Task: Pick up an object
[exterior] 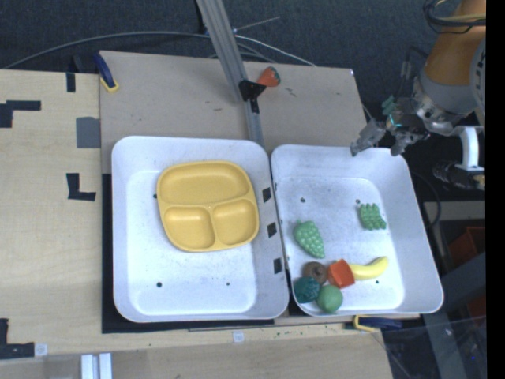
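Observation:
The right bin (394,172) holds several small toy foods: a green grape bunch (309,238), a small green knobbly piece (371,216), a yellow banana (369,269), an orange block (341,274), a brown ring (316,272), a teal piece (306,290) and a green ball (330,298). My gripper (380,136) hangs above the bin's far right rim, well away from the objects, fingers spread with nothing between them.
The left bin (130,212) carries a yellow divided plate (208,205). A grey pole (225,34) with a black clamp rises behind the bins. An orange-tipped clip (269,76) lies on the board behind.

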You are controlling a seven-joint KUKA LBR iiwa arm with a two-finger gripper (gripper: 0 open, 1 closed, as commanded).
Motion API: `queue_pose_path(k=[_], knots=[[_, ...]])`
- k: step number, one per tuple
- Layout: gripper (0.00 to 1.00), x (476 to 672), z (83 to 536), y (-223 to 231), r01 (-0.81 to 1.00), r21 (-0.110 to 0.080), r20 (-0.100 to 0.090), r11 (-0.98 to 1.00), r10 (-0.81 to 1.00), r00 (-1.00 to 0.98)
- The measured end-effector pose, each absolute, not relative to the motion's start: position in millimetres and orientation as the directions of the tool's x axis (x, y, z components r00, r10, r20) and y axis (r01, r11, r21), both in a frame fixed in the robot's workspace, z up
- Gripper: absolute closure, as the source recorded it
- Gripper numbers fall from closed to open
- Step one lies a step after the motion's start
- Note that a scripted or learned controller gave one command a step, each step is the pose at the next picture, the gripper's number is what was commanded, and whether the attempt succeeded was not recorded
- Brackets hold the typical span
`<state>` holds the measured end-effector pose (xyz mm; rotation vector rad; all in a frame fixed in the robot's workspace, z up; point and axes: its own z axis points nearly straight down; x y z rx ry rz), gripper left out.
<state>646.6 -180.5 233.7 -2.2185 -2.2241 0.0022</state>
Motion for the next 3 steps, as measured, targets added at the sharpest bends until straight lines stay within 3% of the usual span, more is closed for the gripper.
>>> queue_pose_path(k=[1,3], knots=[[0.00,646.6,233.7,-180.6,1.000,-0.001,-0.001,0.002,1.000,-0.002],[0.00,643.7,123.2,-174.2,1.000,-0.008,0.000,0.002,1.000,-0.002]])
